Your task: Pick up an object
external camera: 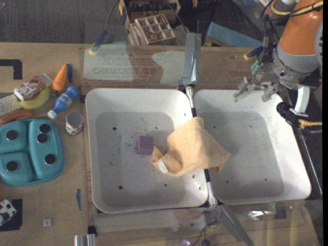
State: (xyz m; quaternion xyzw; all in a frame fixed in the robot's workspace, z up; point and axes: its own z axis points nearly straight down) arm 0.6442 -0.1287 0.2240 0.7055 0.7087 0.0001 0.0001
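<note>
A small purple block lies near the middle of the left bin. A crumpled yellow cloth drapes over the divider between the two bins, lying partly in each. My gripper hangs over the far edge of the right bin, well apart from both objects. Its metal fingers are spread, with nothing between them.
To the left of the bins lie a teal tray, a small can, a blue bottle and toy food. Boxes and cables lie behind the bench. The grey and orange arm fills the upper right.
</note>
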